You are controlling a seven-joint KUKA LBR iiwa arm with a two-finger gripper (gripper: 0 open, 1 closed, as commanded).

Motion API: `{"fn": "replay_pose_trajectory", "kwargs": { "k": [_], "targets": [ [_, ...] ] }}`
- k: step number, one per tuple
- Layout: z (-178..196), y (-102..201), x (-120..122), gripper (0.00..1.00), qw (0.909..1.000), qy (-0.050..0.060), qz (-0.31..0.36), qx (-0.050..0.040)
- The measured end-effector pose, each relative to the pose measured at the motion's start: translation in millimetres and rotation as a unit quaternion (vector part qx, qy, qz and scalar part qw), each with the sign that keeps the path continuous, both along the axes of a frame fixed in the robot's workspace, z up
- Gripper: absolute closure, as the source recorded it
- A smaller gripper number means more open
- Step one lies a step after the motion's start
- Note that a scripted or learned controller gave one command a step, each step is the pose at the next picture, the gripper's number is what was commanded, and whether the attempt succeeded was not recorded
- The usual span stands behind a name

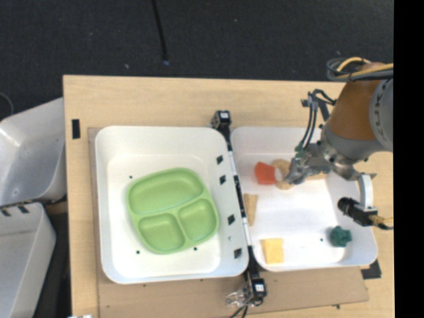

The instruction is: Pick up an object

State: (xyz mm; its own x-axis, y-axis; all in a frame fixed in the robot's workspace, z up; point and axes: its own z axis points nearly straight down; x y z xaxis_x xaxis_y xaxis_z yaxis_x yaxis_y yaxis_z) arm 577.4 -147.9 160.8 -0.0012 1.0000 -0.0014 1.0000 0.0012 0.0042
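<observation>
From above, the wooden bench [146,101] carries two shallow white bins side by side. The left white bin [112,244] holds a pale green plastic tray with three compartments [172,209], lying flat near its middle. The right white bin [301,211] holds the loose pieces: a small red-orange block [265,173] near the far left part, a tan rounded piece [283,175] just beside it, a thin tan wedge [250,206] along the left wall, a flat yellow square [273,250] near the front edge, and a small dark green lump [340,236] at the front right.

The grey arm with its orange band [358,114] reaches in from the right, and the two-finger gripper [293,171] is low in the right bin, over the tan rounded piece and close to the red-orange block. Whether the fingers are spread or closed, and whether anything sits between them, cannot be told here.

This looks like the grasp approach. The next move likely calls for closing squarely on one piece without nudging its neighbour, then a straight lift.
</observation>
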Motion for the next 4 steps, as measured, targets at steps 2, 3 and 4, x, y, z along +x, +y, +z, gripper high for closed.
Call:
{"fn": "replay_pose_trajectory", "kwargs": {
  "k": [2, 3, 4],
  "targets": [
    [120, -4, 12, 1.00, 1.0000, -0.001, 0.001, -0.0005],
    [130, -4, 12, 1.00, 1.0000, 0.001, 0.002, 0.0002],
    [110, 44, 28, 1.00, 1.0000, 0.002, 0.002, 0.0002]
  ]
}}
